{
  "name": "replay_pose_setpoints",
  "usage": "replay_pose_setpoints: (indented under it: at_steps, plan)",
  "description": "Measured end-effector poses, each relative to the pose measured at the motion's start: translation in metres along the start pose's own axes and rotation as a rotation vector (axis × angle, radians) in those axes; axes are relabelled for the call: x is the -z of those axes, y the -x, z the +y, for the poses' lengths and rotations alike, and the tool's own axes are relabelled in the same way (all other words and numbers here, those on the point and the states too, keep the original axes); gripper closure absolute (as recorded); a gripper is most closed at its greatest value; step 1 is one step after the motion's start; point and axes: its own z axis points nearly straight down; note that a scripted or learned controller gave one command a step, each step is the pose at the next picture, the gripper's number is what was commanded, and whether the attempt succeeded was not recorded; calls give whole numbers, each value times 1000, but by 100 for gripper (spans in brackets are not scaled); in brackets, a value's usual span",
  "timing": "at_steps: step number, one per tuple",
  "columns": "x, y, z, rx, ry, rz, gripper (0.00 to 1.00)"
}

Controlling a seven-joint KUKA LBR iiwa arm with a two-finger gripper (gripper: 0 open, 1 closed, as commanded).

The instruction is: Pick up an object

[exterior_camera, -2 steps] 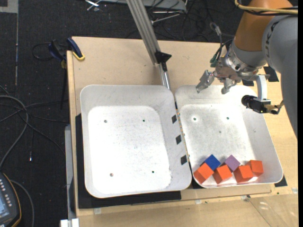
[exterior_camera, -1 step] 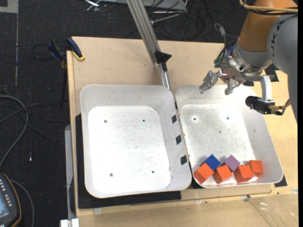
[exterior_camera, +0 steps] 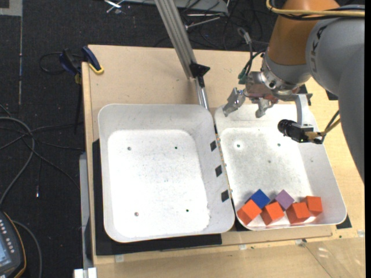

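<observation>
— Blocks (exterior_camera: pixel 280 207) bunched along the near edge of the right bin (exterior_camera: pixel 324 161): blue cube (exterior_camera: pixel 260 198), purple cube (exterior_camera: pixel 284 199), four orange ones around them, most touching.

— Tight packing, then. Likely to jam a finger on a neighbour instead of slipping beside the chosen cube.

— Or to nudge the whole row against the bin wall and close on nothing.

— Gripper (exterior_camera: pixel 248 106) up at the far rim of that bin, well apart from the cluster. Fingers spread, nothing between them.

— Long reach across bare floor before any contact. Easy to descend short of the pile.

— Also close to the rim near the divider with the left bin (exterior_camera: pixel 116 155); risk of clipping it on a low sweep.

— Safest guess: go for the corner orange cube (exterior_camera: pixel 313 204), freer on one side.
</observation>
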Motion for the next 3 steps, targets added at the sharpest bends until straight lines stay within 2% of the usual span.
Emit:
replay_pose_setpoints:
  at_steps: [1, 2, 3]
  plan:
    - [-20, 32, -28, -12, -4, -3, 0]
    - [51, 15, -63, -4, 7, -2, 0]
    - [52, 74, -62, -13, 2, -5, 0]
